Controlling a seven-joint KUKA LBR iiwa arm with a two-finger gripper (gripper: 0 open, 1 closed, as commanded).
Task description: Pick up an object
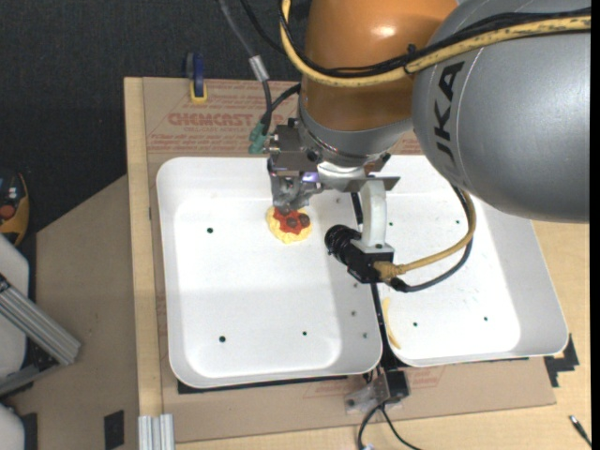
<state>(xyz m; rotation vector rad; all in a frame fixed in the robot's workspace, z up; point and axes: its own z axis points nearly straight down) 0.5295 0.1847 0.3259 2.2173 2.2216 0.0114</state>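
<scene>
My arm (487, 101) reaches in from the right, wrist pointing down; my claw (292, 212) sits on the yellow-red toy (289, 225) in the left bin (234, 289). Grip unclear.

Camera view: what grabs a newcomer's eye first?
The big grey arm with its orange band dominates the upper right, reaching in over the bins. Below it the claw is down in the left bin, right at a small yellow and red object near the bin's upper middle. A yellow cable loops over the right bin.
</scene>
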